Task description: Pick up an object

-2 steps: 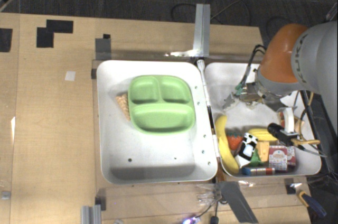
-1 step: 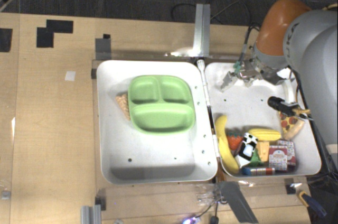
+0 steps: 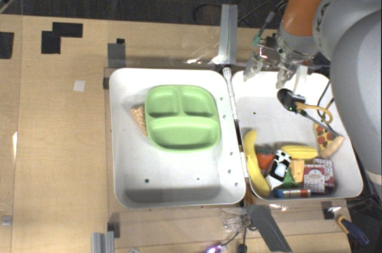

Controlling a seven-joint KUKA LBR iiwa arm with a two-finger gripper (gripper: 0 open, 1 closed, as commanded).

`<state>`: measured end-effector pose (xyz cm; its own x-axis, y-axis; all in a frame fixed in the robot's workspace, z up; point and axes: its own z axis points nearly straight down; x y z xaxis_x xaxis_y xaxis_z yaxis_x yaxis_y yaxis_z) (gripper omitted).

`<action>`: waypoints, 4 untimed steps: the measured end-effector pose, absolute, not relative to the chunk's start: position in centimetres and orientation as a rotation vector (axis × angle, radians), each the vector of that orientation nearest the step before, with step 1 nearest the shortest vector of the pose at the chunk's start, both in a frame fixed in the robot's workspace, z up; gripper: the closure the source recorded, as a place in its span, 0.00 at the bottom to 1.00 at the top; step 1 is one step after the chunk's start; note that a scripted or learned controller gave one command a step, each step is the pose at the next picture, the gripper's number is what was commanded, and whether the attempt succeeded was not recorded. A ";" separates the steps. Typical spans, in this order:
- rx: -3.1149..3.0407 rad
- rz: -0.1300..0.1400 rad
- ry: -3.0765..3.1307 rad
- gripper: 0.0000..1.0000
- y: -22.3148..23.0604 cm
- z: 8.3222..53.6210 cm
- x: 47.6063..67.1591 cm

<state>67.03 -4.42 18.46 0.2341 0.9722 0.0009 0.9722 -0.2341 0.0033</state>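
Banana (image 3: 253, 165): yellow, curved, lying along the inner wall of the bin (image 3: 262, 108) under the arm, toward its near corner, touching a heap of small toys (image 3: 298, 171).
Gripper (image 3: 267, 74): above that bin's far edge, fingers apart, nothing between them.
Handling note: I would descend over the banana's free middle, fingers spanning its width, clear of the wall.

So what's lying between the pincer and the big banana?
Nothing. In the camera view, only the bare white floor of the right bin stretches from the pincer down to the big banana.
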 end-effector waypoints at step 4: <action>2.349 0.034 2.043 0.00 -11.6 10.6 50.5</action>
<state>50.46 -11.55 10.62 0.1387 0.9903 -0.0016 0.9897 -0.1386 0.0353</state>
